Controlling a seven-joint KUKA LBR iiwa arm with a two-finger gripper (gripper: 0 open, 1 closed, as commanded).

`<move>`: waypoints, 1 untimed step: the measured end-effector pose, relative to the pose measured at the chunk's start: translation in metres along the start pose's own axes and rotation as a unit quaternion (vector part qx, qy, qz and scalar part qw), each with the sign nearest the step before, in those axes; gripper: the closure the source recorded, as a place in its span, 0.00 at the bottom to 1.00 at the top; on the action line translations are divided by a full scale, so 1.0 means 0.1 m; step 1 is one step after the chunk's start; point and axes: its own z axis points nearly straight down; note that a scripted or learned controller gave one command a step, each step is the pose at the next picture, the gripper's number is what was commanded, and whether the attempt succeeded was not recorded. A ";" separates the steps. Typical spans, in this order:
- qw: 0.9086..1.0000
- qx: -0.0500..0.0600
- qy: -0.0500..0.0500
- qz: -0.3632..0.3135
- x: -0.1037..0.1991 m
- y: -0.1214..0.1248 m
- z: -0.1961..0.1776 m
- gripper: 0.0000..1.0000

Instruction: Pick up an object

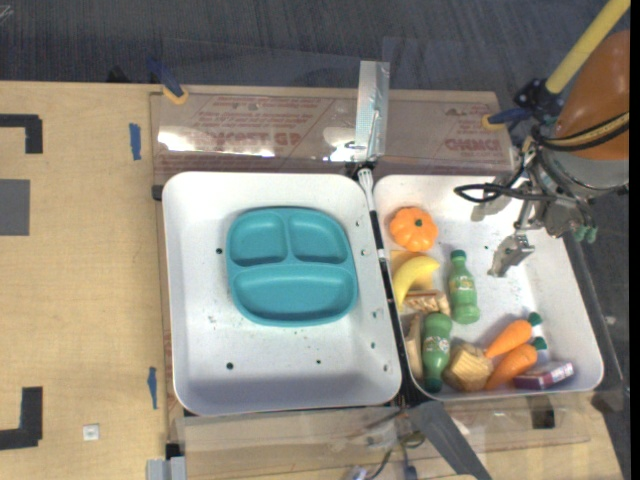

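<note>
The tool [512, 251] hangs over the right bin [585, 308], touching no object. Whether it stands open or closed cannot be told

Table: a flat light-brown wooden table [80, 268] carries everything.
Left bin: a shallow white plastic bin [190, 368] lies directly on the table, left of centre.
Right bin: a second shallow white plastic bin [580, 338] lies just beside it; their inner edges touch.
Sheet: a clear plastic sheet with red print [260, 128] lies flat on the table behind both bins.
Tape: small blue tape strips [135, 140] sit on the table near the left bin.
Marks: black corner marks [30, 133] are at the table's left edge, well apart from the bins.
</note>
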 end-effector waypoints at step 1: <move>0.995 0.001 -0.010 -0.097 -0.06 0.18 0.86 0.00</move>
